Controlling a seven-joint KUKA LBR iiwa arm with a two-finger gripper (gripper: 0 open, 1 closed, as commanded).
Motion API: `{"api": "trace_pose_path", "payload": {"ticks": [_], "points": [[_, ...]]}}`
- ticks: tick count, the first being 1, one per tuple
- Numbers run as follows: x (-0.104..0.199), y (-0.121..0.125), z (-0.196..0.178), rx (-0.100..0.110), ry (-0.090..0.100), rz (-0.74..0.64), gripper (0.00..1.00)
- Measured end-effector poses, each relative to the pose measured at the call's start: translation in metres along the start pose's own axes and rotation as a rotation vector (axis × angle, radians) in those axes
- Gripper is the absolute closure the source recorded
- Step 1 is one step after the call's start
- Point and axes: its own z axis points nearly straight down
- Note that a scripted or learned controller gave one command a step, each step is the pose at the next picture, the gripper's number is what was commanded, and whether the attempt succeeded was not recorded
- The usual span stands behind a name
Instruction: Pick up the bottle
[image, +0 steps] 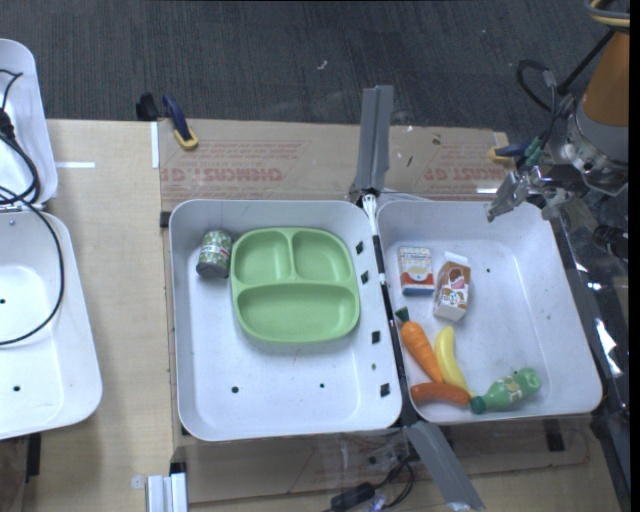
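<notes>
The bottle (508, 391) is small and green, with a darker green cap. It lies on its side in the front right corner of the right bin (545, 300), cap pointing left. My gripper (512, 197) hangs over the back rim of the right bin, near its far right corner. That puts it well behind the bottle and apart from it. An orange-red piece (440, 394) lies just left of the bottle's cap.
Also in the right bin are a carrot (422, 347), a banana (450, 358) and two small cartons (416, 270) (453, 287). The left bin (200, 370) holds a green divided plate (295, 283) and a small can (213, 253). A grey divider (374, 140) stands between the bins.
</notes>
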Motion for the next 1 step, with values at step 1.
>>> {"api": "trace_pose_path", "payload": {"ticks": [1], "points": [[-0.0371, -0.0633, 0.0986, 0.003, 0.002, 0.054, 0.0]]}}
